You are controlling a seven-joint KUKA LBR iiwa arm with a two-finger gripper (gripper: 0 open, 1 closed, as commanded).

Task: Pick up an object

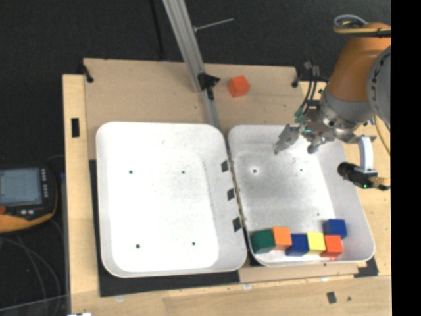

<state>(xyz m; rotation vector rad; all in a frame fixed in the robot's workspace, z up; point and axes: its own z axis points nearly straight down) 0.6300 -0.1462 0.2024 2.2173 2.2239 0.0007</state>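
Observation:
Several coloured blocks lie in a row along the near edge of the right bin [289,183]: a green block [262,240], an orange block [282,236], a blue block [298,243], a yellow block [316,241], a red-orange block [333,244] and another blue block [335,227]. My gripper [300,141] hangs over the far part of the right bin, well away from the blocks. Its two fingers are spread apart with nothing between them.
The left bin [161,196] sits beside the right one. An orange cube [238,86] rests on the bench behind the bins, next to a slanted metal post [191,45]. A handheld pendant [23,193] lies off the bench at the left.

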